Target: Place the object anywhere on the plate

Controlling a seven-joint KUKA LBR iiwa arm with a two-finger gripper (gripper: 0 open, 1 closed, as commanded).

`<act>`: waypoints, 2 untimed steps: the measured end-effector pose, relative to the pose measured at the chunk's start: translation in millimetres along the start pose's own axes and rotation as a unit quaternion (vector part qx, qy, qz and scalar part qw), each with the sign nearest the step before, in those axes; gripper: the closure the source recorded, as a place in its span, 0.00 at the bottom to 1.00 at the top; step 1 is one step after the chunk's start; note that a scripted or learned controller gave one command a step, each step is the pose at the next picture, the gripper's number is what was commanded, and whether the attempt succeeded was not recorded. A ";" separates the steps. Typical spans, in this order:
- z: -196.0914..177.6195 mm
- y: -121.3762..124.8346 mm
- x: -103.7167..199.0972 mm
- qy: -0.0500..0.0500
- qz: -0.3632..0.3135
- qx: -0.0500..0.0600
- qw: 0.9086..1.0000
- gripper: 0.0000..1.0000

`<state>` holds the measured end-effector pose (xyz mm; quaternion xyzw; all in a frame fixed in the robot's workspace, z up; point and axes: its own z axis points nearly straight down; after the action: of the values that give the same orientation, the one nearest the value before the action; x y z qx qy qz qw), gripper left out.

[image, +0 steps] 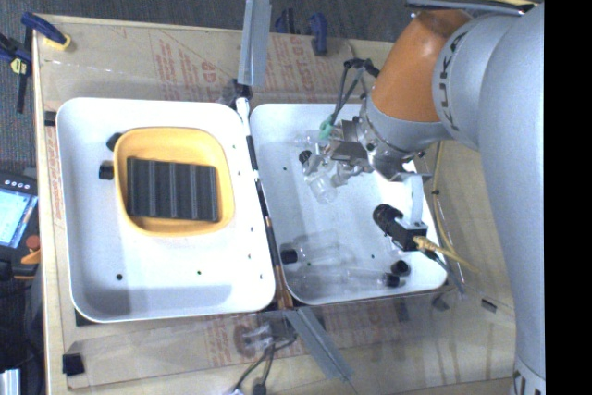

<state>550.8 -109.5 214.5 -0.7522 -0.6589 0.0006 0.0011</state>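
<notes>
Quick count from us: two white bins, the left bin (pixel 79 287) and the right bin (pixel 277 129). They're shallow, smooth plastic with rounded corners, and they sit touching side by side on a brown board bench (pixel 139 60).

There's one plate (pixel 171 141), in the left bin. It's yellow, glossy and a rounded rectangle. One dark ribbed block (pixel 173 190) lies flat in the middle of it. The block is matte grey-black, and we count four long strips side by side. It's the only thing on the plate. Just left of the plate we count two small black bits (pixel 107 170), both on the bin floor.

In the right bin the stuff is mostly see-through, so counting is rough. We make out one clear piece (pixel 324 191) just beside the gripper (pixel 320 164). There are also about two more clear pieces (pixel 326 248) near the front wall, faint and glassy. On top of that we see two little black bits (pixel 289 254), one at the front left and one at the front right.

One arm (pixel 481 88), grey with an orange band, reaches in over the right bin. The gripper is low over the back half of the bin. We can't tell how wide the gripper is set, or whether it has hold of the clear piece. We also can't tell whether the clear piece or the block is the object meant.
</notes>
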 end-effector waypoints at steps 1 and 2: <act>24.4 47.3 64.8 0.000 -0.044 0.001 0.999 1.00; 6.3 57.0 123.6 0.000 -0.128 0.000 0.992 1.00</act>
<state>623.6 5.5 208.2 -0.6615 -0.7499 0.0009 0.0013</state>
